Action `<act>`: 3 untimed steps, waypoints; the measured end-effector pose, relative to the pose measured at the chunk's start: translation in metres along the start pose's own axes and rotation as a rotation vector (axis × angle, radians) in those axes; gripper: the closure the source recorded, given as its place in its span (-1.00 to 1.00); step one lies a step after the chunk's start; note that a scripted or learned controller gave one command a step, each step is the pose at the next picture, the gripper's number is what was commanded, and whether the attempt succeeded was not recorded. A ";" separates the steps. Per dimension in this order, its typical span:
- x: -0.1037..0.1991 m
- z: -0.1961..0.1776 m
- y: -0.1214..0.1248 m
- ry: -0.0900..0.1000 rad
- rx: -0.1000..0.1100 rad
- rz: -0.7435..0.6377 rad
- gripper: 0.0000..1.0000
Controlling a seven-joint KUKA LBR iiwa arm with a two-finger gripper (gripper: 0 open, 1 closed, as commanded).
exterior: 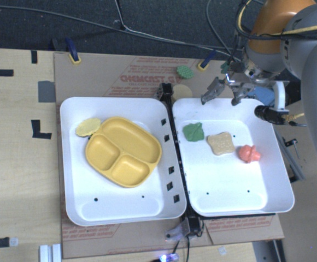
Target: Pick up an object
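Hovering above the far rim of the right bin (pixel 268 198), my gripper (pixel 222 96) hangs with its 2 fingers spread apart and nothing between them. Below me a brown cardboard sheet (pixel 136 76) covers the pale wooden bench (pixel 16 162), which carries dark tape marks, and beyond it lies dark carpet crossed by cables.

2 shallow white bins sit side by side, their inner rims touching along a row of black clips. The right bin holds 3 small pieces near its far half: a green leaf-shaped piece (pixel 193 131) on the left, a tan toast-like piece (pixel 221 143) just beside it, and a pink piece (pixel 248 153) toward the arm's side. None touches a wall, and the near half of that bin's floor is bare white.

The left bin (pixel 76 201) holds a yellow divided tray (pixel 123 150) set at a slant, with a pale yellow chip-like piece (pixel 88 126) touching its far left edge. A small green piece (pixel 184 71) lies on the cardboard outside the bins.

My wrist and orange band are cut off by the frame's top right; the pink piece's exact shape is hard to make out.
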State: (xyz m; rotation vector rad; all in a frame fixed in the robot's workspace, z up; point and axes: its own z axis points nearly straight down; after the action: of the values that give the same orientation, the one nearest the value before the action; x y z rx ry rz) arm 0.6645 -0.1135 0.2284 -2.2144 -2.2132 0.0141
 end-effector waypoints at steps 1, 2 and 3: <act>0.000 -0.008 0.002 -0.001 -0.013 -0.002 -1.00; -0.003 0.057 0.000 -0.002 -0.007 -0.001 -1.00; 0.000 0.101 0.001 -0.003 -0.008 -0.003 -1.00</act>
State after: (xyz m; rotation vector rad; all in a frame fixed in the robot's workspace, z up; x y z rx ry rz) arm 0.6637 -0.1132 0.1276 -2.2167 -2.2213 0.0082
